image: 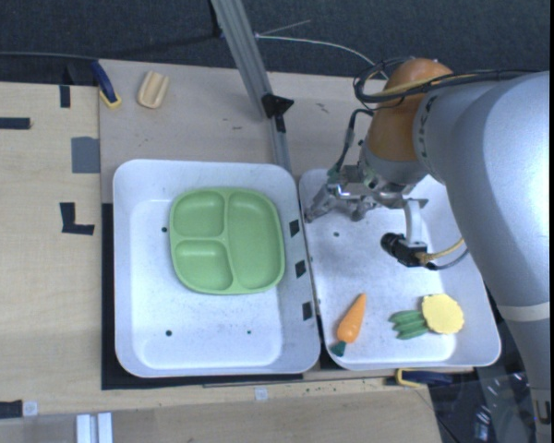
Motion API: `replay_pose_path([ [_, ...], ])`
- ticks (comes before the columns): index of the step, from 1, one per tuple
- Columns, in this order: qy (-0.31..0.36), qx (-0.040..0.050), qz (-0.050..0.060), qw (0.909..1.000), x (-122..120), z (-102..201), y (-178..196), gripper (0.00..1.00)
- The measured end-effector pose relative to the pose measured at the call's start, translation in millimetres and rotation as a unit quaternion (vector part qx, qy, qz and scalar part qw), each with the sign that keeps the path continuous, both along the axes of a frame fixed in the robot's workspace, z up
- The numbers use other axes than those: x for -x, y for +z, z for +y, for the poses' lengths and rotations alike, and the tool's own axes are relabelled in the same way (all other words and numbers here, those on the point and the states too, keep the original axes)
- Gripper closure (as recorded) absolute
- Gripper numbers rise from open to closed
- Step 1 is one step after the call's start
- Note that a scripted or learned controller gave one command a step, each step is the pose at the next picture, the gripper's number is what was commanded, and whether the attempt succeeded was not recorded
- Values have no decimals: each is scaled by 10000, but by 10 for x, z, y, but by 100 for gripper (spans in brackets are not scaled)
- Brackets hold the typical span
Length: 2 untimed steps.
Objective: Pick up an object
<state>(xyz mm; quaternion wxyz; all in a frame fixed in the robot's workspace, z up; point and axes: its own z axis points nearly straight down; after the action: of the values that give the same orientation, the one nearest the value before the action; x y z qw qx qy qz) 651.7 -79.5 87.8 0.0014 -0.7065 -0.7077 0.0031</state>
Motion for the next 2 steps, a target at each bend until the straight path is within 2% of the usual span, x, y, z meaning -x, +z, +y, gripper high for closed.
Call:
replay_pose_path([
  [1,10,-6,-20,10000,-12,9,132,100],
  [2,0,-11,-52,10000,-24,13,664,100],
])
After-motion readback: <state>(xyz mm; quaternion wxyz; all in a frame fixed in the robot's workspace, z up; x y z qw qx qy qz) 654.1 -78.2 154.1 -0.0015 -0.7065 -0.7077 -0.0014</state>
